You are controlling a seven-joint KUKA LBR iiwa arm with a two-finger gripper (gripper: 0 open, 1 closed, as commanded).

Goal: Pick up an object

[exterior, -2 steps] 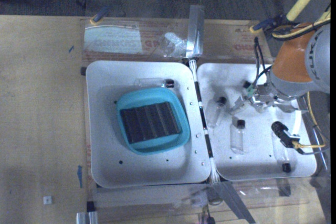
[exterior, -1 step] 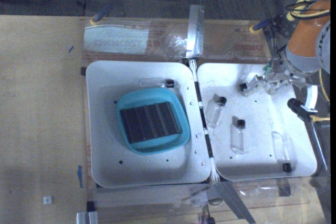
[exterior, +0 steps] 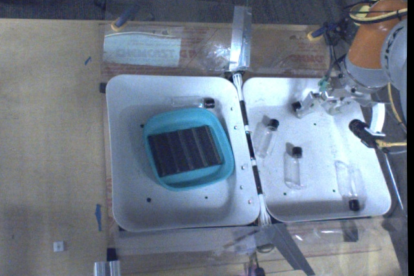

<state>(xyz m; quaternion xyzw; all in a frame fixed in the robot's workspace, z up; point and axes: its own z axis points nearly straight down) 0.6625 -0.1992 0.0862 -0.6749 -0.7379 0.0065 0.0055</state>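
You're looking at a brown table (exterior: 45,139) carrying two white bins. The left bin (exterior: 123,158) holds a teal tray (exterior: 187,148) with a dark ribbed inset, and a clear vial (exterior: 191,102) lies just behind the tray. The arm (exterior: 375,42) reaches over the right bin (exterior: 323,197), its claw (exterior: 315,102) low near the back wall; you cannot tell how it stands. Three clear black-capped vials lie apart there: left (exterior: 266,135), middle (exterior: 294,166), right (exterior: 347,185).
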